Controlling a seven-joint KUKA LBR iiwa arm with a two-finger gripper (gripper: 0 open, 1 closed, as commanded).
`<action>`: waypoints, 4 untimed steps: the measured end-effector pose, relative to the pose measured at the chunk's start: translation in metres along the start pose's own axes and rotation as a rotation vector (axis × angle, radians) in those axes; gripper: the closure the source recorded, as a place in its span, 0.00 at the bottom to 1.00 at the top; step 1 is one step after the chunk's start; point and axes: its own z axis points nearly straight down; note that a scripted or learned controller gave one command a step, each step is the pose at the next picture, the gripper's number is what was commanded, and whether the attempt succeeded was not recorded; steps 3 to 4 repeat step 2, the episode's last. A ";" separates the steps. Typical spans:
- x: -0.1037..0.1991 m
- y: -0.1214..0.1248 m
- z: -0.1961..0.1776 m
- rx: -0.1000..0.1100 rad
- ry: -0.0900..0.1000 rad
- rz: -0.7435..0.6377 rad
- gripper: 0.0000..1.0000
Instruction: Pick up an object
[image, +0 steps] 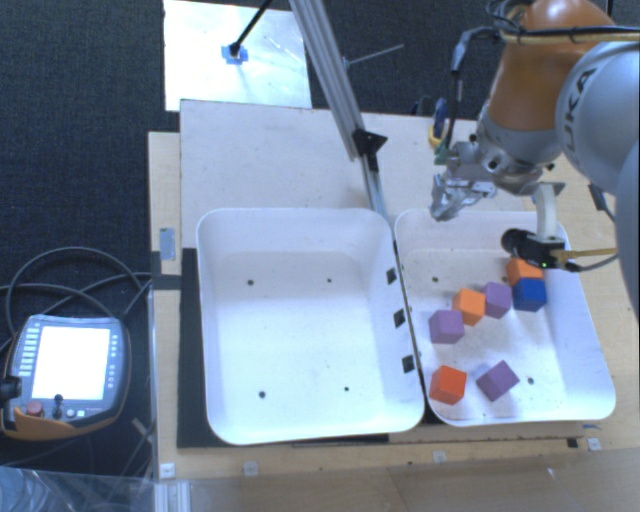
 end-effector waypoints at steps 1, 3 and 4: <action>0.043 0.009 0.007 -0.001 0.000 0.001 1.00; 0.087 0.012 0.014 -0.001 0.000 0.001 1.00; 0.087 0.012 0.014 -0.001 0.000 0.001 1.00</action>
